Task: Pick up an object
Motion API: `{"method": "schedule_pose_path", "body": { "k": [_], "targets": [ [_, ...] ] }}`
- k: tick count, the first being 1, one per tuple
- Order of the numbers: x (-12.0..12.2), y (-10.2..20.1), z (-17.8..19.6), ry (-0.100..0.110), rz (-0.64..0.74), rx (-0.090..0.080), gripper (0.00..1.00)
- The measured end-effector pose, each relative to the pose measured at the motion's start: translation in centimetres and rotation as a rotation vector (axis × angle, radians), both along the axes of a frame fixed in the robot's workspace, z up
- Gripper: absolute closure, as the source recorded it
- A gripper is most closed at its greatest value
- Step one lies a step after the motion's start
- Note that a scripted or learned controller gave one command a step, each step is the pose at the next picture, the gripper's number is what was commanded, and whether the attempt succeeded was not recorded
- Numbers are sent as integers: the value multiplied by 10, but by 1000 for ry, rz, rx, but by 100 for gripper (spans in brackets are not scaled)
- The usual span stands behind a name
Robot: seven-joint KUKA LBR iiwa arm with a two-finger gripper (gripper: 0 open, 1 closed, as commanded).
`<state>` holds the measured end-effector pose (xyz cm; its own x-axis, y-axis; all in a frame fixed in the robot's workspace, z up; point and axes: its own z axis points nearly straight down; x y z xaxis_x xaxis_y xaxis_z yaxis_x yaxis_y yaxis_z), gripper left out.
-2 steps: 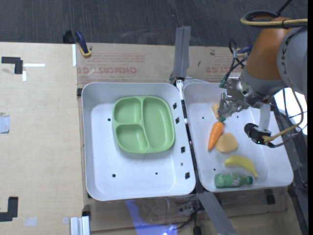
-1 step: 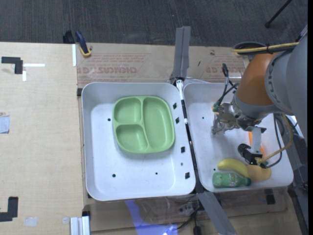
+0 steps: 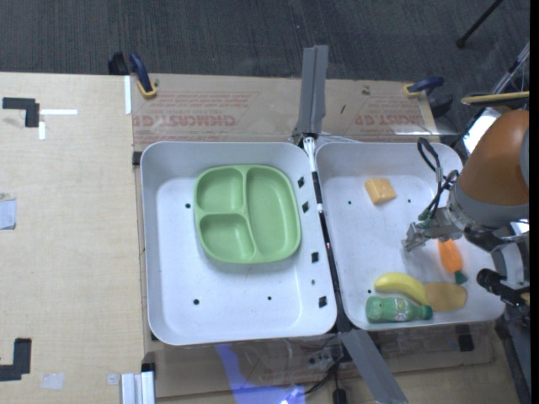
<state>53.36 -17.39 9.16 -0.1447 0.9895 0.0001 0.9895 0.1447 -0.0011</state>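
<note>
My gripper (image 3: 417, 237) hangs low in the right bin (image 3: 354, 162), near its right side, under the arm's orange band. Just to its right lies an orange carrot (image 3: 452, 256), close to the gripper but not held. A yellow banana (image 3: 400, 286) lies in front of the gripper, with a green bottle (image 3: 396, 310) on its side beneath it and a tan, flat piece (image 3: 446, 295) beside both. A yellow-orange block (image 3: 380, 190) sits alone toward the bin's back.
The left bin (image 3: 168, 251) holds a green divided plate (image 3: 248, 215) near its centre. A raised divider (image 3: 320, 225) separates the two bins. Clamps and cardboard line the back edge of the bench.
</note>
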Motion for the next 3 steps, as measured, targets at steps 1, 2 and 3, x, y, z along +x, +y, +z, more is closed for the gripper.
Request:
{"method": "schedule_pose_path", "body": {
  "k": [1,2,3],
  "targets": [
    [-47,-44,-1,3,70,9,0],
    [-47,-44,8,1,65,9,100],
    [-55,26,107,-1,58,0,100]
  ]
}}
